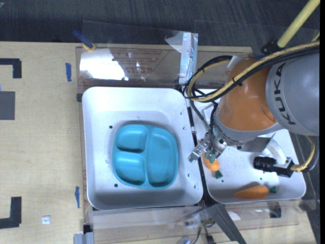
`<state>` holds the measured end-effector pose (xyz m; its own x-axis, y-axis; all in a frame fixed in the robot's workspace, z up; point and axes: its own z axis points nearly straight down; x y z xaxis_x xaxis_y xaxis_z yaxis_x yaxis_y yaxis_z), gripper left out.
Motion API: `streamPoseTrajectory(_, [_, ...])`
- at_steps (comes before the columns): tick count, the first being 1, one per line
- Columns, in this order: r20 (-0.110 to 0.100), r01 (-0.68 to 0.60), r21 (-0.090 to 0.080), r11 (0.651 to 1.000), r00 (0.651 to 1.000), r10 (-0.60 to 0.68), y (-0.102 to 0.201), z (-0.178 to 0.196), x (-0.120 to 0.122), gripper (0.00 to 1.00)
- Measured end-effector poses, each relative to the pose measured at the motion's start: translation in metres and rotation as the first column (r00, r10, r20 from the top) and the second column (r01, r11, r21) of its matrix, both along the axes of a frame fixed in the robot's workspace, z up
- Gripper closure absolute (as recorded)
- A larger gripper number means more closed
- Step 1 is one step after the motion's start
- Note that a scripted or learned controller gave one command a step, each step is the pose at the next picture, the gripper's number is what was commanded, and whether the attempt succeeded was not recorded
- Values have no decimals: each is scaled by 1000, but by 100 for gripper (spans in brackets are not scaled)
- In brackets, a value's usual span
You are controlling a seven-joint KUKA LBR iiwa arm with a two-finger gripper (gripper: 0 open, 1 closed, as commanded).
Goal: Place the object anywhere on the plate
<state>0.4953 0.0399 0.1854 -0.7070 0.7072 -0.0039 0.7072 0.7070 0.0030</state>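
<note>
Jaws (pixel 207 155) touch small carrot (pixel 212 163) beside bin's (pixel 299 187) left wall.

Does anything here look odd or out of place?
Nothing looks spilled or broken. The blue plate sits flat in the left bin. Two toy carrots lie in the right bin: one flat, one at the gripper.

Robotics lab: taped bench (pixel 40 136), white bins (pixel 96 105).

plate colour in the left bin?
Light blue, a sectioned plate in the left bin. The camera view shows it plainly.
</note>
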Motion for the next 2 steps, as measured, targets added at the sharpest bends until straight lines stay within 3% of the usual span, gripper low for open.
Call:
streamPoseTrajectory(1, [-2, -1, 1, 1000, 1000, 1, 1, -1, -1, 0])
streamPoseTrajectory(2, [3, -1, 1, 1000, 1000, 1, 1, 9, 1, 100])
